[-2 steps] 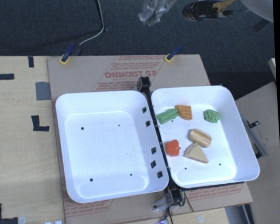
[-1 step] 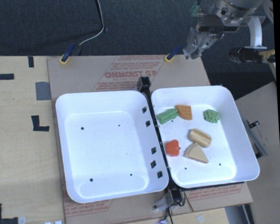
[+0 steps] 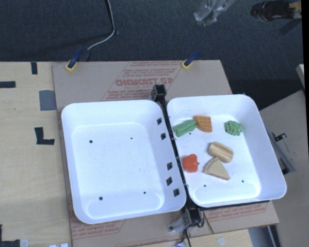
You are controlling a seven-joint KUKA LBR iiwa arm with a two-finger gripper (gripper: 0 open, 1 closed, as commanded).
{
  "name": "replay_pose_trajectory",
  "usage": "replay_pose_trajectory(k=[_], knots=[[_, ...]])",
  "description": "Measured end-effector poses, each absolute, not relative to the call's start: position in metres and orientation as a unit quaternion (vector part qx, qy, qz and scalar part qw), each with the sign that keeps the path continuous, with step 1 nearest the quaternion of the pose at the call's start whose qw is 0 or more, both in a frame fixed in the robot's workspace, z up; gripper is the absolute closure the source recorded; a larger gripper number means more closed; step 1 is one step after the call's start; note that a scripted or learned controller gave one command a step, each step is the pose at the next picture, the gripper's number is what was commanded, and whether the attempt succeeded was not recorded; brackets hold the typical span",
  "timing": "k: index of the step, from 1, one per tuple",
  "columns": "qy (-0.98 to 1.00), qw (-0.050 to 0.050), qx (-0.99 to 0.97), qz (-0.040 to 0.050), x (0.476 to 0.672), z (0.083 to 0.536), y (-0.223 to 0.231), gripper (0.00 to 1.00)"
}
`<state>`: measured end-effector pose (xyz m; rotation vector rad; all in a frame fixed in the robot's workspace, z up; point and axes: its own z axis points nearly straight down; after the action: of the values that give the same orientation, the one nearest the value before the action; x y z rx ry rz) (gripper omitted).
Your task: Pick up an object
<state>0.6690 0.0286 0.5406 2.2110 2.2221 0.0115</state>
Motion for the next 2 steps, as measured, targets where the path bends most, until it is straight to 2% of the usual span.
replay_pose_trajectory(k=[1, 2], knots=[[0.705, -0.005, 0.709, -0.0066, 0.667, 0.400, -0.045, 1.00], [0.710, 0.002, 0.705, 0.0029, 0.668, 0.489, 0.027, 1.00]])
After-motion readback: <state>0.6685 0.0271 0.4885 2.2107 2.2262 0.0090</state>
